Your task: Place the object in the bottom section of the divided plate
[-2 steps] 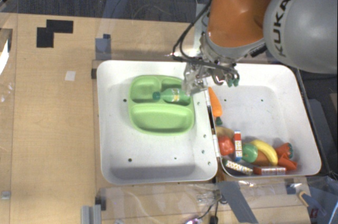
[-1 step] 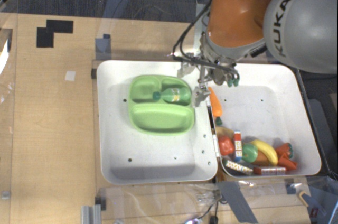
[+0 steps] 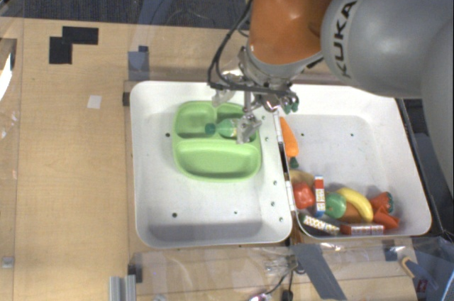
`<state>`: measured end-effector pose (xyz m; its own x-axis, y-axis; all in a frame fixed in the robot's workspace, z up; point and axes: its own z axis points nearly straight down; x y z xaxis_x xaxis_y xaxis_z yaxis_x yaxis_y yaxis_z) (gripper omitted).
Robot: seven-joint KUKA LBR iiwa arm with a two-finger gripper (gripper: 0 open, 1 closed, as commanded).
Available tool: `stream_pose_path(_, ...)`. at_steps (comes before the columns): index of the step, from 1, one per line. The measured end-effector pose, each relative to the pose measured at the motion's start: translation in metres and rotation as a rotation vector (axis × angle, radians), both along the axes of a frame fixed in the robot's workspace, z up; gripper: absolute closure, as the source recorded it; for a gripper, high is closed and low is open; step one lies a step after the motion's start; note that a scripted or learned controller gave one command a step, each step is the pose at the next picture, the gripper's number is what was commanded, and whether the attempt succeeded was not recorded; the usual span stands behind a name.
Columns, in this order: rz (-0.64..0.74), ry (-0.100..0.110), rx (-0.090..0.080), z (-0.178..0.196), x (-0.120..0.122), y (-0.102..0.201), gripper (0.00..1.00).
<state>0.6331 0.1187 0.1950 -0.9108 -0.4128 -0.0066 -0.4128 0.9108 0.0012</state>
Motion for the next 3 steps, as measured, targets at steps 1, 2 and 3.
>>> stream_pose_path(1,-0.005,-0.005,0.004,0.010,0.003,0.000,1.00)
stream_pose_path(2,-0.328,-0.001,0.001,0.078,0.038,-0.018,1.00)
stream_pose_path(3,-0.800,0.000,0.002,0.213,-0.064,-0.023,1.00)
